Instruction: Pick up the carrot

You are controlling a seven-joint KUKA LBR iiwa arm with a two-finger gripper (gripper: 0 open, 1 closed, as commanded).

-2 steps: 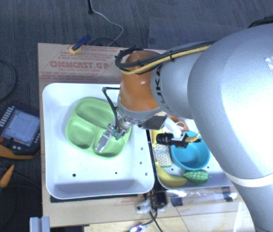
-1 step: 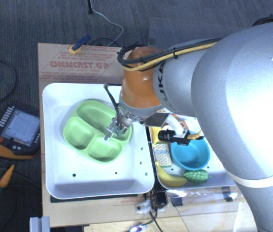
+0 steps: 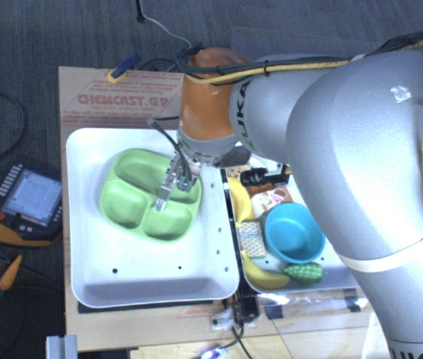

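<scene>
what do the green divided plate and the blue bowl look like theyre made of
Green divided plate: probably moulded plastic, one even colour with soft rounded compartment edges and a dull sheen. Blue bowl: likely plastic too, smooth with a uniform colour and a faint gloss at the rim; glazed ceramic can't be ruled out.

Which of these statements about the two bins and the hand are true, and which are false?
1. The green divided plate lies in the left bin. True.
2. The hand hangs over the right bin. False: it is above the green plate.
3. The blue bowl is in the right bin. True.
4. The banana lies on the green plate. False: it lies in the right bin, beside the blue bowl.
</scene>
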